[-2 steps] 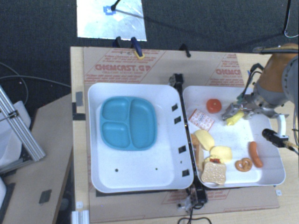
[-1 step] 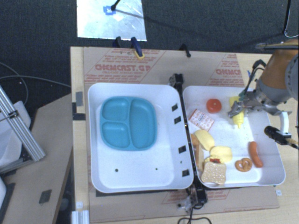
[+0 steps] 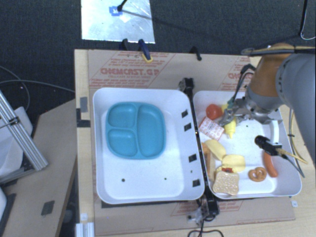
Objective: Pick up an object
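Left bin (image 3: 113, 181) held a blue divided plate (image 3: 135, 130). Right bin (image 3: 289, 181) held food pcs: red-white packet (image 3: 211, 129), tomato (image 3: 214, 111), cheese wedge (image 3: 215, 148), toast (image 3: 226, 182), pretzel (image 3: 257, 174), sausage (image 3: 271, 165). Gripper (image 3: 230, 116) was low over bin's upper part, just above a yellow piece (image 3: 230, 129), beside tomato. Couldn't tell finger opening or any hold.

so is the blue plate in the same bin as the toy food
No, the blue divided plate sits in the left bin, while the toy food is in the right bin.
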Robot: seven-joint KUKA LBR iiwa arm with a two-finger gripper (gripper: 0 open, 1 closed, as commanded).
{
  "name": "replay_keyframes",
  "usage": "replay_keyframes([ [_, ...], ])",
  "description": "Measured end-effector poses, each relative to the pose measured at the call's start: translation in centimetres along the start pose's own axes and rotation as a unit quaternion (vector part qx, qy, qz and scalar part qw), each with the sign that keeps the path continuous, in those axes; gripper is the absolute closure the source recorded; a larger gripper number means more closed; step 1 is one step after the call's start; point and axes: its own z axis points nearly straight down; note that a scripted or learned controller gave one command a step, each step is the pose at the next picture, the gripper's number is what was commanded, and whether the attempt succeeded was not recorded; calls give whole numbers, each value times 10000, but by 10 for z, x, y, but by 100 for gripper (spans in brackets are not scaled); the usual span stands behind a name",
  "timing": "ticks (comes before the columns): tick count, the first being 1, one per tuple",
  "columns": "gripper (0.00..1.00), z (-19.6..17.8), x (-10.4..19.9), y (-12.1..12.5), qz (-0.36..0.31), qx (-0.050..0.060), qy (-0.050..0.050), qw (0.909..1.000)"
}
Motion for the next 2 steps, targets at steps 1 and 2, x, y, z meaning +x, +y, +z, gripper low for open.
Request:
replay_keyframes([
  [1, 100, 4, 33, 24, 56, 276, -39, 9996],
  [2, 100, -108, 114, 31, -1, -70, -2, 10000],
])
